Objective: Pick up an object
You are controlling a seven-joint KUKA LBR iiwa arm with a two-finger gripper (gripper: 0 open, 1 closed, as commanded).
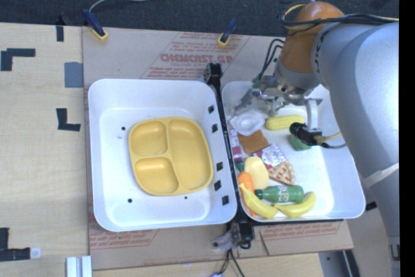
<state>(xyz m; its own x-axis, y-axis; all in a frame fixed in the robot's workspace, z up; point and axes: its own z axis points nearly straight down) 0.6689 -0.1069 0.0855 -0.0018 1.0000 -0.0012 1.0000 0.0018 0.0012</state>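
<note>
Down in the right bin (343, 194) sits the whole choice of things to pick: a corn cob (283, 122) near the far wall, a clear plastic cup (248, 122) just left of it, a brown square (255, 141) touching the cup's near side, and a dark green piece (301, 137) by the corn's right end. Nearer the camera there's a pizza slice (281, 172), a small red-and-white packet (273, 155), a pale yellow block (256, 172), a green bottle (282, 193) lying flat, and bananas (285, 206) curled along the near wall, all crowded together. Over the far end of this pile hangs the gripper (272, 95), low above the cup and the corn, and nothing is visibly held; how the tool stands, spread or pressed together, I cannot tell from this slanted view. My guess is it's lining up on the cup or the corn. What could go wrong? Plenty: those two lie so close that a descent may land on both or nudge one aside, the round corn may roll out of a pinch, and the thin cup may crumple or squirt free. Off to the left, the other bin (104, 159) holds a yellow divided tray (171, 156), well apart from the action.
</note>
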